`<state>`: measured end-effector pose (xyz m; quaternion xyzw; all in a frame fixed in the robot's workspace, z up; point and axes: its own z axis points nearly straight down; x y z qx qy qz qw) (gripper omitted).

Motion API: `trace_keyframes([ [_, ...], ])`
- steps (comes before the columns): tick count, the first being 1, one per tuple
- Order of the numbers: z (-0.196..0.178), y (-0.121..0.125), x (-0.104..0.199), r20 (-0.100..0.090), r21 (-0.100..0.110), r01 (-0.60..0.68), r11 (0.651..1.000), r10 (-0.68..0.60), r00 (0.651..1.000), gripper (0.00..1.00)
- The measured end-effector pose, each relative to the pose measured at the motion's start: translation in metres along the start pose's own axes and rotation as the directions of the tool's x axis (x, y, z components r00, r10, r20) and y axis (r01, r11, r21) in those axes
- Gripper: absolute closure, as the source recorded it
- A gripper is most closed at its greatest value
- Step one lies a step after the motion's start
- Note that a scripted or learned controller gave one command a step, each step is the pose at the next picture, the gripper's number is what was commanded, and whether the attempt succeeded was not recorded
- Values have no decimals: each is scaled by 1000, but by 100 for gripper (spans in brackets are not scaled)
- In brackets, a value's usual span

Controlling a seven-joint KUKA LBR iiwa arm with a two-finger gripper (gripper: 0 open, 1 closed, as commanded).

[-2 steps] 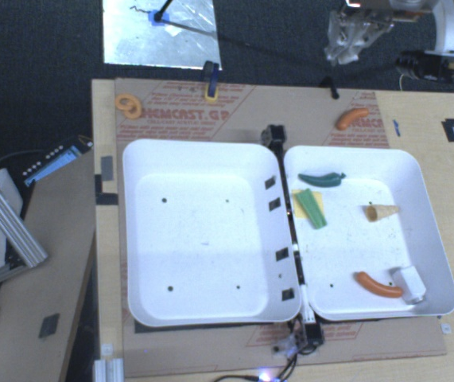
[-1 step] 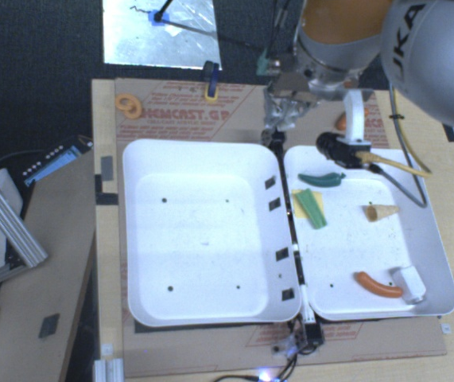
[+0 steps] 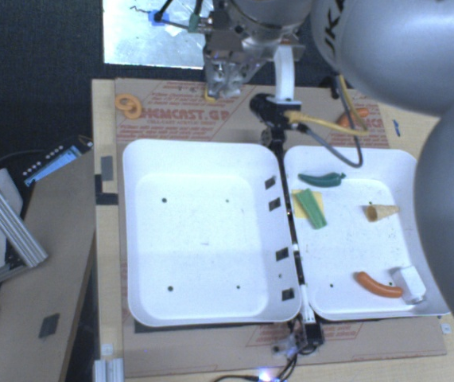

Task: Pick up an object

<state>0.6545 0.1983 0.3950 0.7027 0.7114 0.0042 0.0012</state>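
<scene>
The grey metal two-finger gripper [image 3: 223, 80] hangs beyond the bins' far edge, over printed brown cardboard [image 3: 180, 111]; whether its fingers are apart or together cannot be told, and nothing shows between them. To one side of it on the cardboard lies a small tan pretzel-shaped ring [image 3: 128, 105]. Nearer the camera than the gripper sits the smooth, shallow left white plastic bin [image 3: 143, 165], its floor dotted with small dark marks. Beside that, the right white bin [image 3: 401, 165] holds a curved dark-green pepper-like piece [image 3: 322, 179], a flat light-green wedge [image 3: 309, 208], a tan cone [image 3: 381, 212], an orange sausage-shaped piece [image 3: 378, 286] and a small white block [image 3: 411, 282] just beside the sausage.
</scene>
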Motion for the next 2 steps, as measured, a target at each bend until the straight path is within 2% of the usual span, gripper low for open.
trace_keyframes([
  [1, 13, 12, -78, 7, 6, -17, 1000, 17, 1000, 100],
  [2, 31, 12, -189, 9, 7, -22, 1000, 22, 1000, 100],
])
